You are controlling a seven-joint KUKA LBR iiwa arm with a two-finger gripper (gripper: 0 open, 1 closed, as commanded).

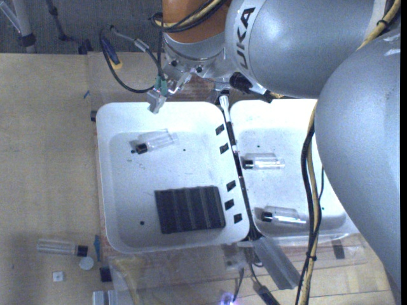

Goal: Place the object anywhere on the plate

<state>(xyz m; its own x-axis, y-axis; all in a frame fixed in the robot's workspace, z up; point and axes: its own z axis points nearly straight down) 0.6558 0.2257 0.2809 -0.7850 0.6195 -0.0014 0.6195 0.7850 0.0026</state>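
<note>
1. The gripper hangs over the far rim of the left bin, near that bin's far-left corner, below the orange band of the grey arm.
2. The view does not settle how the gripper stands, and nothing can be made out in its grasp.
3. Just below the gripper, a clear vial with a black cap lies on its side on the left bin's floor, in the far part of the bin, cap pointing left.
4. Nearer the camera in the same bin lies the plate, a dark ribbed rectangle resting flat, well apart from that vial.
5. Black markers run along the divide between the two bins.
6. In the right bin, a second clear vial lies near the divide, and a third vial lies closer to the camera; both rest on their sides with dark caps to the left.
7. Black cables loop from the wrist across the bench.
8. On the bench outside the left bin's near-left corner lies another clear tube, with small loose bits beside it.
</note>
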